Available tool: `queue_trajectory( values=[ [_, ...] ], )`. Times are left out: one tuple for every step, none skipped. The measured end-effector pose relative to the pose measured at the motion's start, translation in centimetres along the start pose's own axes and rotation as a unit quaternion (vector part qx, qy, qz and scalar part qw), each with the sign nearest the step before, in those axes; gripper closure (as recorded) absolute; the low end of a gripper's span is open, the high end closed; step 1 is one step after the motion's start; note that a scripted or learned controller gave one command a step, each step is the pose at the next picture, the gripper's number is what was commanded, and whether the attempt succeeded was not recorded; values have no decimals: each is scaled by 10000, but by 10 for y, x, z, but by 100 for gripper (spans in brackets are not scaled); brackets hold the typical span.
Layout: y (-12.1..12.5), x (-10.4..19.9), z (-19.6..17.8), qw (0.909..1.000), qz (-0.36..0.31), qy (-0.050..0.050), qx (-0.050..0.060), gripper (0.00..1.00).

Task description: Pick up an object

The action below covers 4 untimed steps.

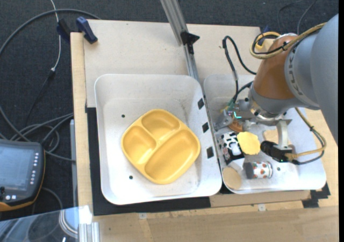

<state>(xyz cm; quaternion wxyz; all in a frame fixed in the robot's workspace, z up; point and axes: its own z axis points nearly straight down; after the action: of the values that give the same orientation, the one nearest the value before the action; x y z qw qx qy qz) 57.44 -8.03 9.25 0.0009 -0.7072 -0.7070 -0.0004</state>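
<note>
The right bin [312, 179] holds several small items. A yellow round piece [248, 142] lies beside a black and white object [231, 144]. In front of them are a small white cup with red dots [258, 169] on its side and a tan disc [231, 177]. An orange item [236, 126] peeks out under the arm. My gripper [243, 120] hangs low over the bin's left half, just behind the yellow piece and over the orange item. The wrist hides its tip.
A yellow divided plate [160, 145] lies in the left bin [107, 90]. A metal pole [174, 15] slants in from the top and meets the wall between the bins. Black cables [232, 58] loop behind the right bin. A blue clamp [86, 28] sits at the bench's far left corner.
</note>
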Motion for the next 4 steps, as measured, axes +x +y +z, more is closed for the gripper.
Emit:
queue_trajectory(
  values=[
    [1,1,-11,10000,-4,6,-10,100],
    [7,14,-105,10000,-20,-10,-50,100],
    [5,13,-100,10000,-8,-12,-1,0],
    [46,-22,-27,10000,10,-19,8,0]
  ],
)
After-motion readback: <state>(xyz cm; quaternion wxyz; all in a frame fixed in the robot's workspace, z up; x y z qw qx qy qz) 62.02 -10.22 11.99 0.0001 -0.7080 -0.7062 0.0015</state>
